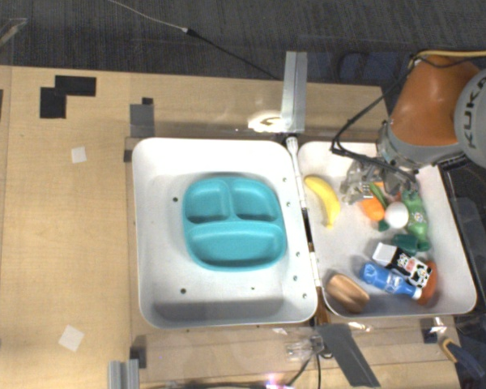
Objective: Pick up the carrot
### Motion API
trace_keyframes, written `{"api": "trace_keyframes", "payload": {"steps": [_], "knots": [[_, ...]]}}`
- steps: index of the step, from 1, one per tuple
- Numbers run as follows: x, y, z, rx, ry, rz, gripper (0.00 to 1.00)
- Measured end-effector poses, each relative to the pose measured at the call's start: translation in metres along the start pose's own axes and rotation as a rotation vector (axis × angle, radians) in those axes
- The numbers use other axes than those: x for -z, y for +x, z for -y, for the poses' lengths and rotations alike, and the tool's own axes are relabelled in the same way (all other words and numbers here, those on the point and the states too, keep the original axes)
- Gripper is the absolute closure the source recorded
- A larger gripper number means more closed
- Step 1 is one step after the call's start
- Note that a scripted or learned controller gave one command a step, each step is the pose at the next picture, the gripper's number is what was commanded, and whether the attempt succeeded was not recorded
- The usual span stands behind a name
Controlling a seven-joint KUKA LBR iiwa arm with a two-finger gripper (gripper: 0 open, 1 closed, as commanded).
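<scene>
"KUKA" lettering marks the arm; jaws near the carrot, state unclear.

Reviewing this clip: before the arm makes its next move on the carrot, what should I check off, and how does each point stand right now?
1. Carrot in the right bin: ok.
2. Gripper over the carrot: ok, it hangs just above it.
3. Carrot between the fingers: cannot tell, the wrist hides them.
4. Room around the carrot: not ok, a white ball and green items crowd its right side.
5. Banana out of the way: ok, it lies apart to the left.
6. Teal tray in the left bin: ok, untouched.
</scene>
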State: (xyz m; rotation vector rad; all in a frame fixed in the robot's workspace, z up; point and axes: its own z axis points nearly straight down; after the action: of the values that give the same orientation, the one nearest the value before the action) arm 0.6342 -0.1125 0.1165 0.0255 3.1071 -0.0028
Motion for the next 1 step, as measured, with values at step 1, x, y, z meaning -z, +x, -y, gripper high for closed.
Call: {"api": "trace_keyframes", "payload": {"steps": [1], "knots": [[-0.0004, 0.0002, -0.0003, 0.000, 0.000, -0.001, 0.00]]}}
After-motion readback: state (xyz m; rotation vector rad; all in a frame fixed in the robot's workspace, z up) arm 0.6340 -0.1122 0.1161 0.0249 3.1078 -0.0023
